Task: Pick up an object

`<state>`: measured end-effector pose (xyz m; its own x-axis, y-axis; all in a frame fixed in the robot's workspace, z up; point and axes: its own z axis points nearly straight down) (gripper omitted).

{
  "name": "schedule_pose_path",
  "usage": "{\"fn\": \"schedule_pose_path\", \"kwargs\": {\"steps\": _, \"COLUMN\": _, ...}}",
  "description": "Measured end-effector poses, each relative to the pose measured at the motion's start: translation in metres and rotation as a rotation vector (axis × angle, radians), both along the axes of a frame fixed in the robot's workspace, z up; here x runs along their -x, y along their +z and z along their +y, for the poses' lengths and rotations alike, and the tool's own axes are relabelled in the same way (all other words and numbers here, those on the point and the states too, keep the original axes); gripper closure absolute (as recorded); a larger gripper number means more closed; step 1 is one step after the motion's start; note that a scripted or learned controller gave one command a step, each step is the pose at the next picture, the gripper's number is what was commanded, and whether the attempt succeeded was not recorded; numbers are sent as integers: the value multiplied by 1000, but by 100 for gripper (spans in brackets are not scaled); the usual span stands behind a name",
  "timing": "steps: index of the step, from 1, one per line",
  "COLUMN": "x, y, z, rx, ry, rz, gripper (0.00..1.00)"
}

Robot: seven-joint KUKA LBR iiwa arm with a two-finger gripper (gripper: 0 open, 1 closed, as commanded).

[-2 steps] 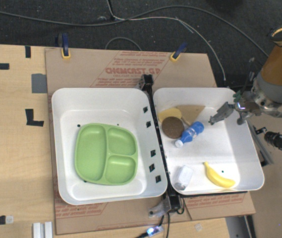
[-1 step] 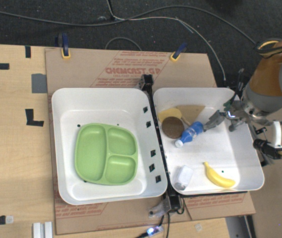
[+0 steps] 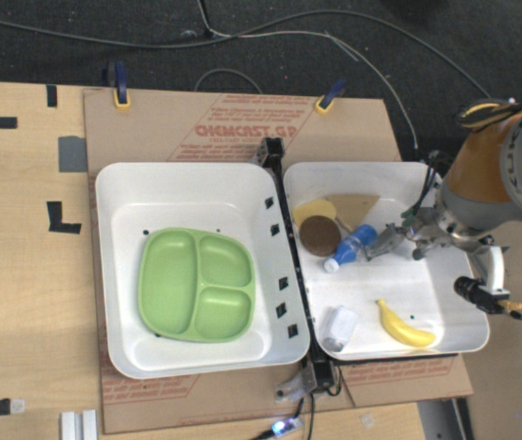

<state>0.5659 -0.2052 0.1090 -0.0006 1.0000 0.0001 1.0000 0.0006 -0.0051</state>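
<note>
While the claw (image 3: 391,242) hangs low inside the right bin (image 3: 444,333), its tip sits just beside the blue bottle (image 3: 350,247), and whether it is wide or narrow cannot be told. That bottle lies tilted near the bin's far-left corner, touching a brown disc (image 3: 318,235) and a yellow disc (image 3: 316,212). A banana (image 3: 404,325) lies toward the near edge, a clear cup (image 3: 338,327) beside it. A green divided plate (image 3: 196,284) rests in the left bin (image 3: 118,200).
</note>
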Motion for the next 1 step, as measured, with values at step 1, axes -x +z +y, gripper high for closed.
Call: {"fn": "schedule_pose_path", "kwargs": {"steps": 1, "x": 0, "y": -25, "z": 0, "rx": 2, "ry": 1, "rz": -4, "gripper": 0}}
